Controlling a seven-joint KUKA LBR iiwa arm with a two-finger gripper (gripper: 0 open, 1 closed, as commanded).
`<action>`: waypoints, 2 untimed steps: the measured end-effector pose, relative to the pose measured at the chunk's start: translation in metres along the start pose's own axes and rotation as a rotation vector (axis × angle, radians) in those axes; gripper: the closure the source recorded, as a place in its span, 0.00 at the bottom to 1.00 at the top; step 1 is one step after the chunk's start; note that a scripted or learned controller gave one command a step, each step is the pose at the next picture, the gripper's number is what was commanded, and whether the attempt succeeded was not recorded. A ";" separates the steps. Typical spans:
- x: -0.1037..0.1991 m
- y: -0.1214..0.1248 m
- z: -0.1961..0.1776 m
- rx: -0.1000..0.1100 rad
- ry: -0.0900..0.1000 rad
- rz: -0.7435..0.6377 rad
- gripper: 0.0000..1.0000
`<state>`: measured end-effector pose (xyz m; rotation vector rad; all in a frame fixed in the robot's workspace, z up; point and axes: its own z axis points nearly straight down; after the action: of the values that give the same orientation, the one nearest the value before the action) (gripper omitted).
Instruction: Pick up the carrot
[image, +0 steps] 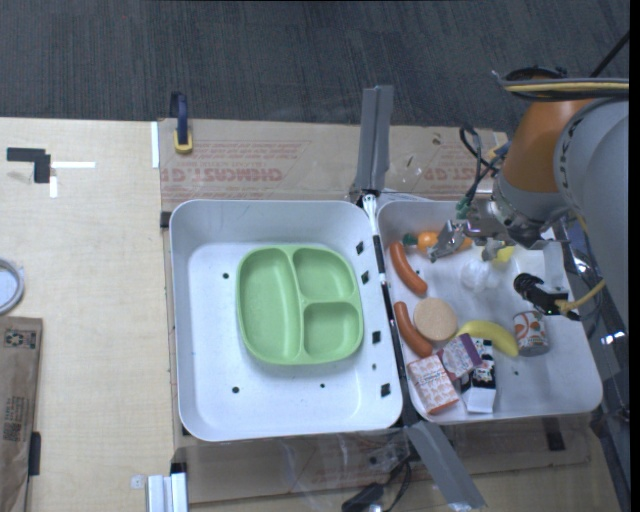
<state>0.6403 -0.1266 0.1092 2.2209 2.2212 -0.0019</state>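
Carrot: small and orange, lying near the back of the right bin, by its left wall; it seems to have a green bit at one end, though it is too small to be sure
End effector: mine, low over the back of the right bin, tips just beside the carrot on its right; nothing sits between them that I can see, and whether they are released or clenched I cannot tell
Neighbours: a sausage lies just in front of the carrot; a second sausage lies further forward, touching a round bun; banana, can and small cartons are well apart, toward the front
Left bin: holds a green divided plate
Step in hand: I judge this the approach; the carrot is not yet lifted
Next move: calls for centring on the carrot, clear of the nearer sausage and the bin wall, closing, then rising
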 end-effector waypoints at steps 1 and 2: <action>-0.015 0.019 0.017 -0.002 -0.001 -0.278 0.00; -0.015 0.020 0.006 -0.005 -0.004 -0.281 1.00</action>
<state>0.6602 -0.1419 0.1028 1.8844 2.5051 -0.0015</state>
